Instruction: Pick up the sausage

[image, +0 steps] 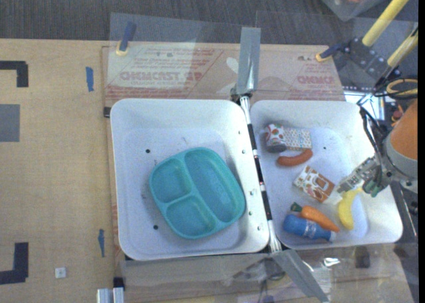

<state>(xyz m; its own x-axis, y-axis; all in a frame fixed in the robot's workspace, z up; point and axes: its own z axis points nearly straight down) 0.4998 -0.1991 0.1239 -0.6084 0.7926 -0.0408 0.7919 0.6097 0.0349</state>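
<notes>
Gripper (pixel 362 179) low over right bin (pixel 332 112), near banana (pixel 347 209); finger state cannot tell. Sausage (pixel 295 157) untouched, well left of gripper. Pick not begun; approach, grasp, lift remain.

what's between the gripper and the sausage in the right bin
In the camera view, a small patterned carton lies between the gripper and the sausage, slightly below the direct line; the rest is bare bin floor.

My arm (pixel 406 142) is cut off by the right edge, so only the orange band and wrist show. My hand (pixel 362 179) is a blurred cluster; its state is unreadable. The print on the small carton (pixel 313 185) is too small to read.
</notes>
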